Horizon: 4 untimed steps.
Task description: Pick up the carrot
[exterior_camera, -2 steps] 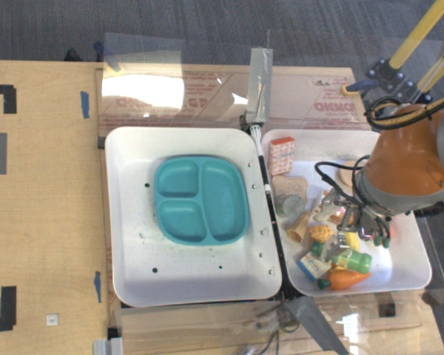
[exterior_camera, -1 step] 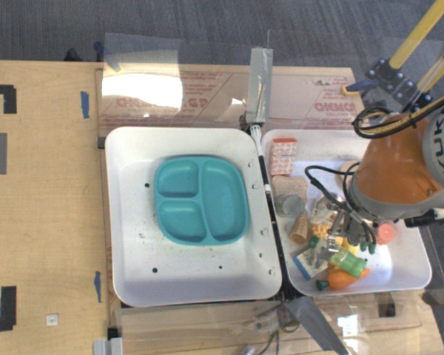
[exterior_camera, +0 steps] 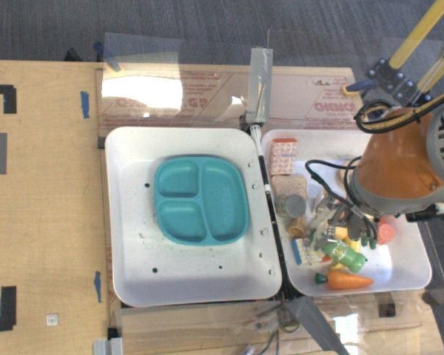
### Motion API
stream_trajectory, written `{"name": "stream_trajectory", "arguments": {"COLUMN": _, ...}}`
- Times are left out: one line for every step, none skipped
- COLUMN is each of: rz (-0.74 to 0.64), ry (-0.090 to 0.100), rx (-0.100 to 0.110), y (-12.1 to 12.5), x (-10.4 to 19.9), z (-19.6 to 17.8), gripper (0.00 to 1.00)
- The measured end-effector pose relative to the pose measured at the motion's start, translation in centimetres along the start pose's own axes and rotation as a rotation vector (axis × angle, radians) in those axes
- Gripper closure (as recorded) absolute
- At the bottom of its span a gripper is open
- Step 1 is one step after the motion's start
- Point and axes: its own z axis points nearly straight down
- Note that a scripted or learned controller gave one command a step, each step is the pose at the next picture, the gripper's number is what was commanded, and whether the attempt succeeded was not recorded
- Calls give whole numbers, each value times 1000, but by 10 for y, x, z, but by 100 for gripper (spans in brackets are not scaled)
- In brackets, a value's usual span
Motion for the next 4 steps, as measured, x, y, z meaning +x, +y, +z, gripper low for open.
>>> {"name": "stream_trajectory", "arguments": {"rz": 0, "ry": -2, "rx": 0, "y": 0, "x": -1, "z": -1, "gripper": 0}}
{"name": "stream_trajectory", "arguments": {"rz": -62, "ry": -12, "rx": -3, "y": -2, "x": 17, "z": 11, "gripper": 0}}
{"name": "stream_trajectory", "arguments": {"rz": -223, "ry": 9, "rx": -4, "y": -6, "x": -31, "z": 14, "gripper": 0}}
{"name": "stream_trajectory", "arguments": {"rz": -133, "ry": 2, "rx": 4, "y": -1, "x": -28, "z": 13, "gripper": 0}}
